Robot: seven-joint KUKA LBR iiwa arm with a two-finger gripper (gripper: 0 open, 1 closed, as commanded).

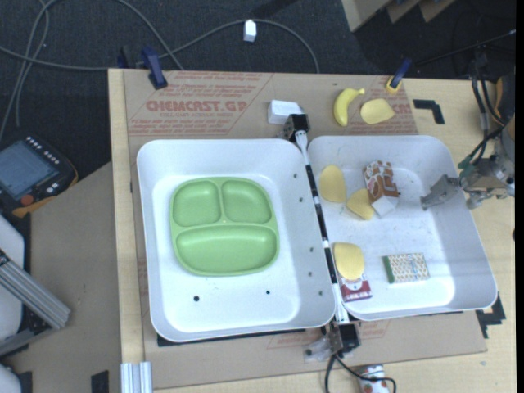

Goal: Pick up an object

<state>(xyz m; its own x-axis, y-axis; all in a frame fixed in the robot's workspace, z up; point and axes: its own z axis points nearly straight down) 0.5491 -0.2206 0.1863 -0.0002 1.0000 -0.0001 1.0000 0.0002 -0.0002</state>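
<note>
Pincer (pixel 438 191) at the right-hand white bin's (pixel 467 252) right wall hangs with nothing between its fingers, their spread unclear, so steer it left toward the brown-and-white wrapped packet (pixel 381 182) near that bin's centre, descending squarely over it.

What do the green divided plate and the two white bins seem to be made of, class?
Green divided plate: likely moulded plastic, matte, with rounded compartment ridges and even colour. White bins: probably thin formed plastic, smooth, slightly glossy, with soft rounded corners. Neither can be confirmed by look alone.
</note>
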